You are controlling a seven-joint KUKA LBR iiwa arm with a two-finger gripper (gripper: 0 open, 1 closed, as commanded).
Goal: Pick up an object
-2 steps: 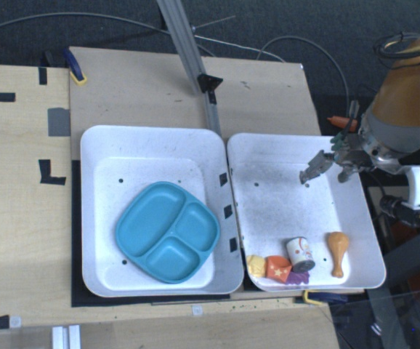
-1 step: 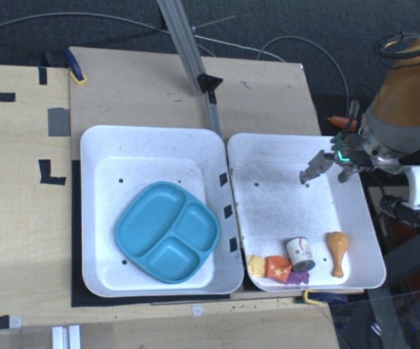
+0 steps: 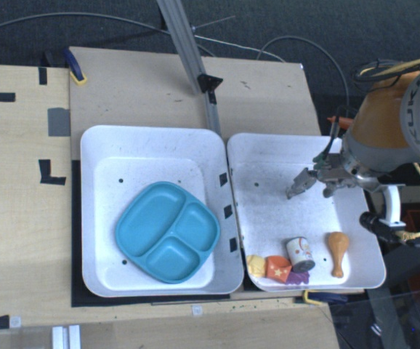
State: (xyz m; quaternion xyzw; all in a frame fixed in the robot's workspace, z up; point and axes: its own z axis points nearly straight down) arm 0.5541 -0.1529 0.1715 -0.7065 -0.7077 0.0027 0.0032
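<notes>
Objects to pick from sit in a row along the near edge of the right bin [image 3: 268,151]: a toy drumstick [image 3: 337,251], a small can [image 3: 299,253], an orange block [image 3: 278,267] and a yellow piece [image 3: 256,265]. I take the can as my landmark. The drumstick lies just right of it, long axis running roughly toward and away from the near rim. My gripper [image 3: 302,185] hangs above the bin floor, well back of the can and about in line with it, holding nothing; I cannot tell how its fingers stand. The blue divided plate [image 3: 168,231] lies far left of the can, in the other bin.
</notes>
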